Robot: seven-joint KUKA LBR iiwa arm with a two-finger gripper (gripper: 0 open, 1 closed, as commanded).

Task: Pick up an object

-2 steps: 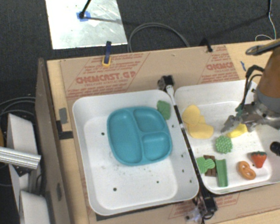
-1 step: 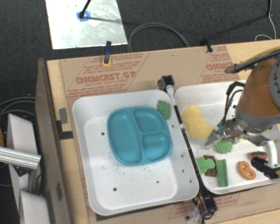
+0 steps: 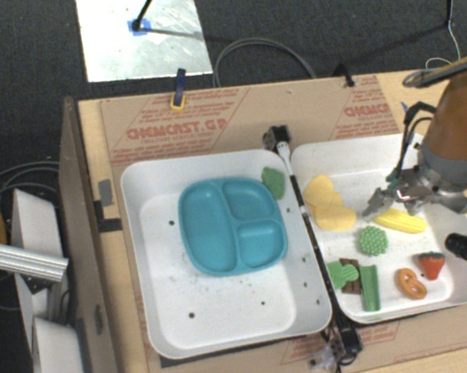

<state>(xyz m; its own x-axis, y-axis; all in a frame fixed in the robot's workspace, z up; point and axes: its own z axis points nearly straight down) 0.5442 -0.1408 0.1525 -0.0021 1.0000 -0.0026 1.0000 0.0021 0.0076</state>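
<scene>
Toys [image 3: 374,240] crowding right bin [image 3: 341,157]

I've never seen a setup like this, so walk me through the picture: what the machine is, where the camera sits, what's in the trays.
One camera looks down at a slant on a bench with two white bins. The grey and orange shape at the right is a robot arm; its tool hangs low over the right bin. That bin holds toy food: a yellow piece, a banana, a green ball, a pretzel, a strawberry and green pieces. The left bin holds a blue plate. I can't see anything between the tool's fingers.
</scene>
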